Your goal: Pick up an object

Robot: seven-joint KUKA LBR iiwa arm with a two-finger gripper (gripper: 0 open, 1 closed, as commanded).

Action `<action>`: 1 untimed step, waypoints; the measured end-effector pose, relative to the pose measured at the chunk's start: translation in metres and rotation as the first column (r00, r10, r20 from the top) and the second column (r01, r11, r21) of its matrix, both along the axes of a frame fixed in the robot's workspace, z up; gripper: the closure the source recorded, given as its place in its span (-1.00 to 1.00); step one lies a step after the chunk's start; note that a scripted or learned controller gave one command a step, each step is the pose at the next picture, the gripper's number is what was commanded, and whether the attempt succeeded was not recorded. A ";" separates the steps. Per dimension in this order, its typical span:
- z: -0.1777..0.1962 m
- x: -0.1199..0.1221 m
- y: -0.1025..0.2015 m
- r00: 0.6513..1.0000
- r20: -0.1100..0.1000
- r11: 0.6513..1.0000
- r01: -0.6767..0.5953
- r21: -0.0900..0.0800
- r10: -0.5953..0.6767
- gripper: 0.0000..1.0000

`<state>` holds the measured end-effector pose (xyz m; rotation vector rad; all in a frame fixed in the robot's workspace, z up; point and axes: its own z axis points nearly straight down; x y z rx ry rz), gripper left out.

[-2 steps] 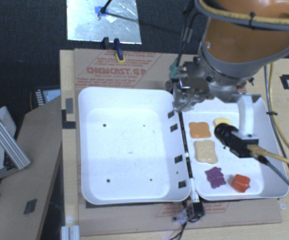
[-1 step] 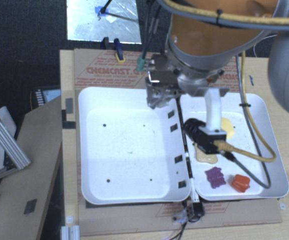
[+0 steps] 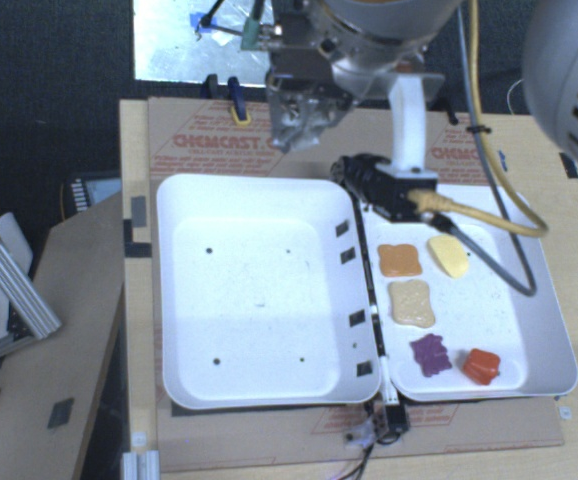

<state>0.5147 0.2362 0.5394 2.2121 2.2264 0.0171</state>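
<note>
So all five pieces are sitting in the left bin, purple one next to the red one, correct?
Not quite: the camera view shows all five in the right bin, not the left bin. The purple piece does lie beside the red one.

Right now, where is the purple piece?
The purple piece lies in the right bin, near its front edge, left of the red piece and just below the beige one.

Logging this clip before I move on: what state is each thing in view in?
gripper: raised behind the bins, nothing seen between its fingers
orange piece: flat in right bin
yellow piece: in right bin
beige piece: flat in right bin
purple piece: in right bin
red piece: in right bin
</note>
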 end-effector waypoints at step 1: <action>-0.004 -0.001 -0.002 1.000 -0.008 1.000 0.002 -0.004 -0.002 -1.00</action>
